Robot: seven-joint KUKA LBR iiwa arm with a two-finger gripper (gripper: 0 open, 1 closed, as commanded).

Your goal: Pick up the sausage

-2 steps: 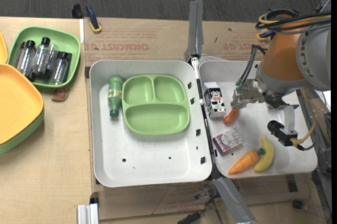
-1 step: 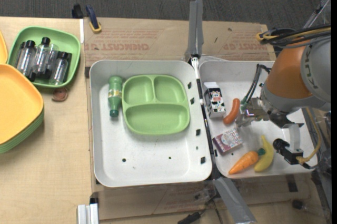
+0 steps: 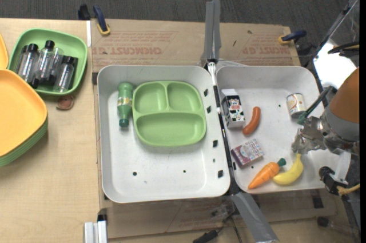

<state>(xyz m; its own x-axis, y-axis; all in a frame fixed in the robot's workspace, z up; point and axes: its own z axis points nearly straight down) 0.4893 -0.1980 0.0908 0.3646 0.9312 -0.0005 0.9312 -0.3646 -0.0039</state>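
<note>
The sausage (image 3: pixel 251 120), a short orange-red link, lies tilted near the middle of the right bin (image 3: pixel 269 79). My gripper (image 3: pixel 302 140) hangs low at the bin's right side, well to the right of the sausage and just above the banana (image 3: pixel 290 172). Nothing shows between its fingers.
In the right bin also lie a small milk carton (image 3: pixel 233 108), a pink packet (image 3: pixel 247 152), a carrot (image 3: pixel 265 174) and a tin can (image 3: pixel 295 104). The left bin (image 3: pixel 114 167) holds a green divided plate (image 3: pixel 169 112) and a green bottle (image 3: pixel 124 103). A green tray of bottles (image 3: pixel 48 61) stands at far left.
</note>
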